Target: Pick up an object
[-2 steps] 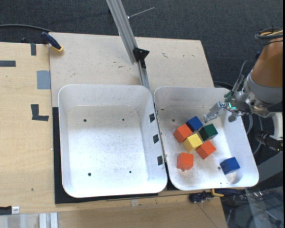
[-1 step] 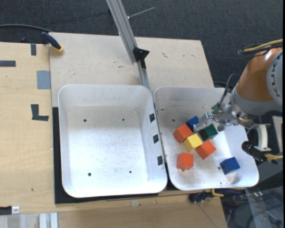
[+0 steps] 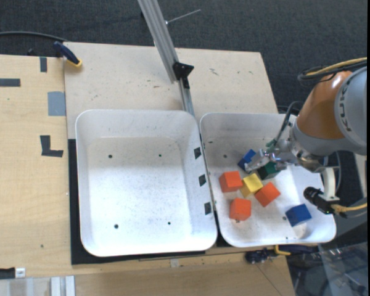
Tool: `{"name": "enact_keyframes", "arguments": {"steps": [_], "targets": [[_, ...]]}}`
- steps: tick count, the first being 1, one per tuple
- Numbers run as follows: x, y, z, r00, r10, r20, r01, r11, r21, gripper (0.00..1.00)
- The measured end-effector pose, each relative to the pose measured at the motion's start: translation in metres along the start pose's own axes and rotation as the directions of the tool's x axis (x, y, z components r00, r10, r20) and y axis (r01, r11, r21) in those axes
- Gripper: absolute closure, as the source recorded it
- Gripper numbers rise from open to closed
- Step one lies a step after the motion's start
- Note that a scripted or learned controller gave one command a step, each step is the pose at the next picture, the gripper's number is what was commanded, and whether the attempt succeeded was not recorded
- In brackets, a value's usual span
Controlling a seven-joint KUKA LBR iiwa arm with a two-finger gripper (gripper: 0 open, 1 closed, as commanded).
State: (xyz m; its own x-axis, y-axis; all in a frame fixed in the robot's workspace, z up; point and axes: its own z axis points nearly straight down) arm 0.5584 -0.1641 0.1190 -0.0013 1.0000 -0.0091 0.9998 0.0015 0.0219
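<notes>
While the arm leans in over the right bin, the scene reads as follows;

Arm: grey with an orange band, reaching from the right side above the right bin (image 3: 234,123)
Tool: the tool (image 3: 263,163) sits low over the blocks, just above the yellow block (image 3: 253,183); whether its fingers are apart or together I cannot tell, and no block is seen clamped in it
Landmark: the yellow block lies near the middle of the right bin
Orange blocks: one orange block (image 3: 230,180) touches the yellow block on its left; a second (image 3: 268,194) lies just to its lower right; a third (image 3: 240,209) lies below it
Blue blocks: one blue block (image 3: 247,160) lies just above the yellow block, beside the tool; another (image 3: 298,214) lies apart, to the lower right
Green piece: a small green item (image 3: 269,171) sits just upper right of the yellow block, under the tool
Left bin: the left bin (image 3: 86,165) stands well left of the yellow block on the tabletop (image 3: 123,73)
</notes>
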Motion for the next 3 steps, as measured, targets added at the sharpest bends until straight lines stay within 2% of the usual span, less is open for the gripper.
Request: {"name": "enact_keyframes", "arguments": {"steps": [1, 2, 3], "targets": [[-0.001, 0.003, 0.005, 1.0, 0.0, 0.002, 0.0, 1.0, -0.004, 0.0], [-0.001, 0.004, -0.004, 1.0, -0.001, 0.003, 0.001, 1.0, -0.005, 1.0], [-0.006, 0.001, -0.065, 1.0, 0.0, -0.008, 0.0, 1.0, 0.018, 1.0]]}}
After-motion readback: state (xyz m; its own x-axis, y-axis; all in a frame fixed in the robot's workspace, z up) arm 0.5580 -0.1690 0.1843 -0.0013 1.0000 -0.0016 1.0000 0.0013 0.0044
